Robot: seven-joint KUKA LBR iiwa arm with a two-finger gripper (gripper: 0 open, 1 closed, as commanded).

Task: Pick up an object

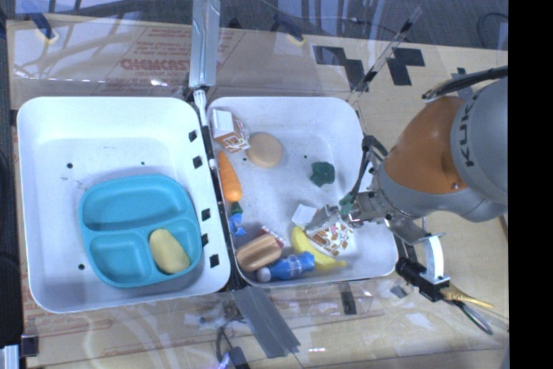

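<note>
A: Since the jaws sit low in the right white plastic bin (285, 112), which item is nearest?

B: Small red-and-white patterned carton (333, 238), touching the yellow plastic banana (313, 251). Light, thin-walled, likely crushable; take it across its flat sides.

A: Gripper (350, 213) state?

B: Cannot tell; nothing visibly held.

The grey arm (484, 143) carries dark letters that read "KU", and the cardboard (151, 62) behind the bins shows faint red print, too blurred to read.
</note>
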